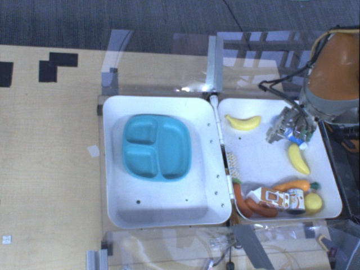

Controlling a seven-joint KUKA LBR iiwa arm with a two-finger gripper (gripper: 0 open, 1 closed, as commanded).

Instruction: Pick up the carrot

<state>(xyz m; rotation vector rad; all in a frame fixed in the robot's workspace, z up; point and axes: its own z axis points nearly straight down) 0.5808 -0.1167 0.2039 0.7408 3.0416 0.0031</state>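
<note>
Along the near wall of the right bin (332,207), the carrot (293,185) lies on its side, its green stub pointing right, touching the top edge of a small white and orange carton (279,199) that rests just nearer the camera. A yellow lemon (313,203) sits at the carton's right end, and two reddish sausages (250,205) curve along the carton's left end, in the bin's near left corner. Beyond the carrot, toward the bin's right wall, a banana (298,159) lies lengthwise. Just past that banana's far tip hovers the gripper (289,127), well apart from the carrot; nothing sits between its fingers, though whether they are spread or pressed together I cannot tell. A second banana (243,122) lies at the far left of this bin, left of the gripper. Across the divider from the carrot, the left bin (163,212) holds a blue sectioned plate (156,147).
</note>
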